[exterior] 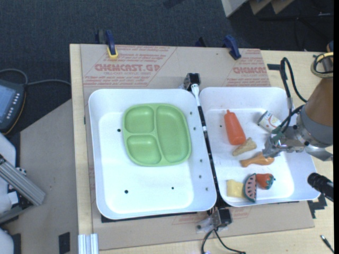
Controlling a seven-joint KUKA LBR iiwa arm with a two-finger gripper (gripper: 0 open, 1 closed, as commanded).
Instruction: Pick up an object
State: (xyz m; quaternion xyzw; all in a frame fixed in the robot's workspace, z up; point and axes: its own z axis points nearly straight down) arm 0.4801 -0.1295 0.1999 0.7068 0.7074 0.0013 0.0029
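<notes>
My gripper (274,147) reaches into the right bin (212,142) from the right, low over its middle right. Just under and left of it lies an orange elongated toy (256,162), and I cannot tell whether they touch. A tan bread piece (243,148) lies to the gripper's left. An orange-red bottle (233,127) lies further up and left. A small white box (269,121) sits above the gripper. Near the front are a yellow cheese wedge (234,187), a watermelon slice (250,188) and a small red-and-teal toy (265,180).
The left bin (106,152) holds a green divided plate (157,134). A black divider with a cable runs between the bins (203,136). Cables hang by the arm (288,94) at the right. Blue clamps (110,42) hold the board's far edge.
</notes>
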